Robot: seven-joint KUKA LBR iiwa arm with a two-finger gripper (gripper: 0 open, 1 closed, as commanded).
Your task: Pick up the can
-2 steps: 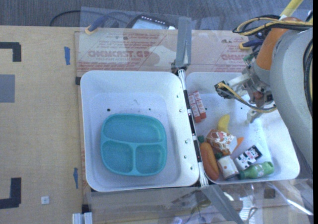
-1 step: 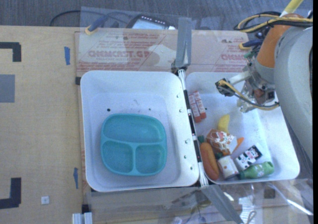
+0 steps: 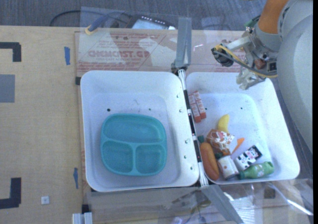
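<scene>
Can (image 3: 228,167) sits well below gripper (image 3: 247,80), wedged among clutter; we risk grabbing neighbours. Gripper state: cannot tell.

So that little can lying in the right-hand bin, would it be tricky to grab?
Probably a bit. The can looks to lie on its side, so a nudge might roll it. It sits wedged between the orange carrot-like toy and the green bottle, leaving little finger room. Its smooth round wall may slip. The gripper is over the bin's far edge.
</scene>
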